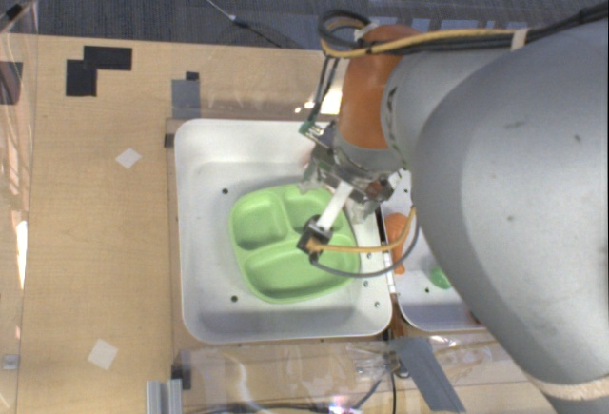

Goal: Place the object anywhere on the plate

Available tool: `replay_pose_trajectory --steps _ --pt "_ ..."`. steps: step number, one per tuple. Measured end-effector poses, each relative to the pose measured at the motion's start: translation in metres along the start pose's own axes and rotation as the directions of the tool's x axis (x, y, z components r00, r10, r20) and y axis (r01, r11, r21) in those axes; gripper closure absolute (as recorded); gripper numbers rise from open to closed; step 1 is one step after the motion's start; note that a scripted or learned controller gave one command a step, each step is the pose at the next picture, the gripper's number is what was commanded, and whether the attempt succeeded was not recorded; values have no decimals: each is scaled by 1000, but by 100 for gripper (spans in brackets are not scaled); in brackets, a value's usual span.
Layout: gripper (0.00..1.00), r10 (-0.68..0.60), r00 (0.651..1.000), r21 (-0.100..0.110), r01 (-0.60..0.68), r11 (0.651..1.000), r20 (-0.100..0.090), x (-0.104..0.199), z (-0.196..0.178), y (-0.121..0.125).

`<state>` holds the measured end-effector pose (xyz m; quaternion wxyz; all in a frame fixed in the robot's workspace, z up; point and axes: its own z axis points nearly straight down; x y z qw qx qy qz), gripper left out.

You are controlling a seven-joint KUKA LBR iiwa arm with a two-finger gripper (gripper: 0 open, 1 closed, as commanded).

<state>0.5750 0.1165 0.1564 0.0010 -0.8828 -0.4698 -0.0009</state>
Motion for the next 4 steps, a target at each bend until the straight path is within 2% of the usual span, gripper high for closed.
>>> replay_pose_trajectory --steps 1,2,3,4 --pt "100 -6 1000 0 6 1000 -2 1 -11 1" --pt "0 -6 1000 0 6 1000 -2 1 -11 0" --pt "100 -12 1000 0 12 1000 -3 2 -22 1" --pt "100 -250 968 0 250 968 2 33 21 -18"
